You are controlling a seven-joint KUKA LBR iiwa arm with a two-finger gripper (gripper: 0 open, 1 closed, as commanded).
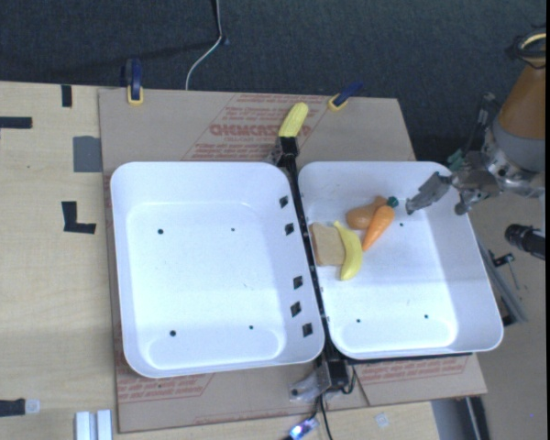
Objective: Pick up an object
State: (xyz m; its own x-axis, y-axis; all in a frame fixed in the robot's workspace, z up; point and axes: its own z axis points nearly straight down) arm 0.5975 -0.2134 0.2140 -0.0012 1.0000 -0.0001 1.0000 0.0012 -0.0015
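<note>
The right bin (440,328) holds a small cluster near its left wall: a yellow banana (350,253), an orange carrot (378,225) with a green tip, a rounded orange-brown piece (360,216), and a tan flat slice (326,243). My gripper (445,193) hangs over the bin's upper right rim, to the right of the carrot and apart from it. Its two grey fingers are spread, with nothing between them.
The left bin (137,337) lies beside the right one, joined by black clips along the shared wall. A yellow clamp (292,122) sits at the top of that seam. Both bins rest on a cardboard sheet (247,122).
</note>
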